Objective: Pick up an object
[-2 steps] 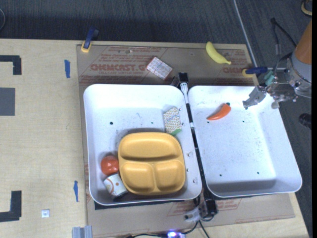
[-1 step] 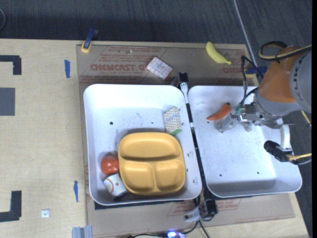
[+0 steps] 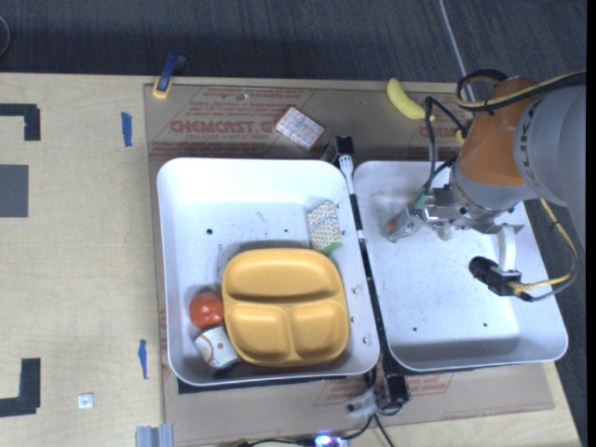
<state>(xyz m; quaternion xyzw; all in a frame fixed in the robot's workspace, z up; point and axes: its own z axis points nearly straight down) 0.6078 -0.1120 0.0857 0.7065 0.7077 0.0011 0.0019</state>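
Note:
My gripper hangs low over the upper left part of the right bin, near its floor. The left bin holds a yellow divided tray and a red ball at the tray's left. Below the ball lies a small white and orange object. A patterned packet leans near the left bin's right wall. Nothing can be made out in the gripper's grasp.
A yellow curved object and a small patterned packet lie on the cardboard behind the bins. A blue clip sits at the cardboard's far left corner. The arm's grey and orange wrist overhangs the right bin's upper right.

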